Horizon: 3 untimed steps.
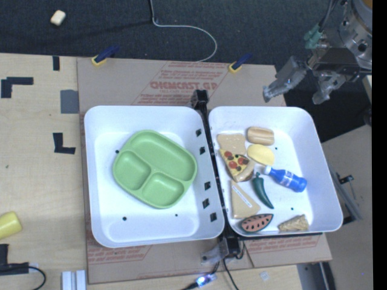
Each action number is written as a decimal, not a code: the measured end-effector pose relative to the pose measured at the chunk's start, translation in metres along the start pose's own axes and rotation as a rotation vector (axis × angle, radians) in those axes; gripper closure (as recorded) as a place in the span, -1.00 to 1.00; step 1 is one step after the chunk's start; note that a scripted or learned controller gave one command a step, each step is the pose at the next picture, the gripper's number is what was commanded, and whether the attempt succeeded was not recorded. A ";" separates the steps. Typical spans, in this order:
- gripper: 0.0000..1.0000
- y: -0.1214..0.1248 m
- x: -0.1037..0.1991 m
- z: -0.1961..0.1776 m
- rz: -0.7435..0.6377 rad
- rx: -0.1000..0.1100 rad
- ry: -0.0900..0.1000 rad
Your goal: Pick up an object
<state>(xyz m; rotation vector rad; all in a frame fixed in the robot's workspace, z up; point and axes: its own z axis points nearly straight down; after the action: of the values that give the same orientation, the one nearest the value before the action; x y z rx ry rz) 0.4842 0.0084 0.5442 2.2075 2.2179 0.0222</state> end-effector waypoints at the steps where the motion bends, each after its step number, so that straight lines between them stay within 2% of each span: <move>1: -1.00 -0.001 0.077 0.010 -0.005 0.020 -0.001; 2: 1.00 0.000 0.073 0.000 0.001 0.020 -0.003; 3: 1.00 -0.005 0.054 0.149 0.007 0.036 -0.005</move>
<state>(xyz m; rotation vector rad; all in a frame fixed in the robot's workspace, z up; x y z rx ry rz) 0.4822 0.0622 0.3955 2.2307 2.2251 -0.0234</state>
